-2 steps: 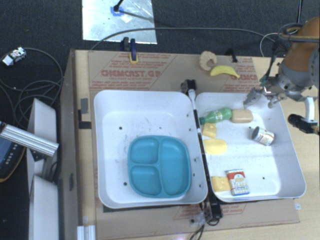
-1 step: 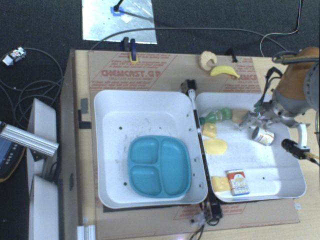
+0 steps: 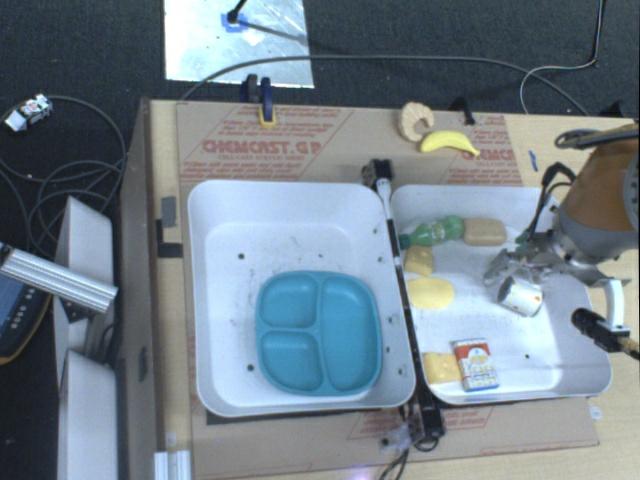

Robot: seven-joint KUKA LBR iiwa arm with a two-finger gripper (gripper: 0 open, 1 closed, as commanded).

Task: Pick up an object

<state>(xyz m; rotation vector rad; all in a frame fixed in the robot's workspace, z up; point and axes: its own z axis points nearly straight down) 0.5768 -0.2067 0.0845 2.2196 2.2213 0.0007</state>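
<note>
My gripper (image 3: 508, 268) hangs low over the right side of the right bin (image 3: 585, 376). A small white cup (image 3: 520, 297) lies on its side just below and right of it, touching or nearly touching. Further left in this bin are a green bottle (image 3: 436, 232), a tan block (image 3: 485, 232), a small yellow wedge (image 3: 418, 260) and a pale yellow lemon-like piece (image 3: 432, 292). Near the front edge sit another yellow piece (image 3: 438, 367) and a red and white box (image 3: 476, 364).
The left bin (image 3: 230, 228) holds a blue divided plate (image 3: 320, 330). A banana (image 3: 448, 143) and a beige ring-shaped piece (image 3: 415, 120) lie on the cardboard behind the right bin. The divider between the bins runs just left of the yellow items.
</note>
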